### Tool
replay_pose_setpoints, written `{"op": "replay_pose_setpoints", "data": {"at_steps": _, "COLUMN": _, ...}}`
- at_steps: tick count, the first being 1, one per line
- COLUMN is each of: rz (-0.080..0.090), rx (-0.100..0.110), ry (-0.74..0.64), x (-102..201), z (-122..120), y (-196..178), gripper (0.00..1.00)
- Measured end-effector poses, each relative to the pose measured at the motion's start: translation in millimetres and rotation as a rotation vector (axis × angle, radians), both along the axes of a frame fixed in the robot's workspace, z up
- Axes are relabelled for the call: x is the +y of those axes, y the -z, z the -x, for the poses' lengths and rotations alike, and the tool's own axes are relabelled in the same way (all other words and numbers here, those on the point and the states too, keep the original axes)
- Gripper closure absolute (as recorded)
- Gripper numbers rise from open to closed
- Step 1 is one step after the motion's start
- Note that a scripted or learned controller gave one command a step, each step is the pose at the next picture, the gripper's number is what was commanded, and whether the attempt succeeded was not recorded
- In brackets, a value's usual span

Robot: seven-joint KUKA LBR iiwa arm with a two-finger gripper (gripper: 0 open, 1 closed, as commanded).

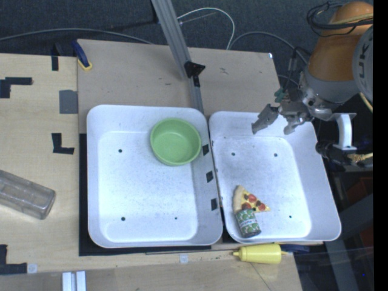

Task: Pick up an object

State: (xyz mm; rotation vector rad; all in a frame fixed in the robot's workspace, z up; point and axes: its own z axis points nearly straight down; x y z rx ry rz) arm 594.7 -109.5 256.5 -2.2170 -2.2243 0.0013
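Pizza slice toy [250,201], green can [248,222] touching, gripper [279,123] open above

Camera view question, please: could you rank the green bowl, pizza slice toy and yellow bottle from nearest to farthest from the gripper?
1. Pizza slice toy, right bin, below the gripper.
2. Green bowl, left bin.
3. Yellow bottle, bench's front edge.

two white bins [103,180], one green bowl [175,141], one pizza slice [250,201], one can [248,222], one yellow bottle [260,254]

We see our grey arm [339,83] with its orange band [339,38], black cables and 2 grey-fingered end effector [279,121].
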Motion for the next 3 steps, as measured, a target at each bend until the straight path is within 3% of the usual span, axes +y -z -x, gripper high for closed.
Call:
{"op": "replay_pose_setpoints", "data": {"at_steps": 1, "rz": 0.000, "rx": 0.000, "ry": 0.001, "x": 0, "z": 0, "y": 0, "gripper": 0.00}}
{"op": "replay_pose_setpoints", "data": {"at_steps": 3, "rz": 0.000, "rx": 0.008, "ry": 0.001, "x": 8, "z": 7, "y": 127, "gripper": 0.00}}
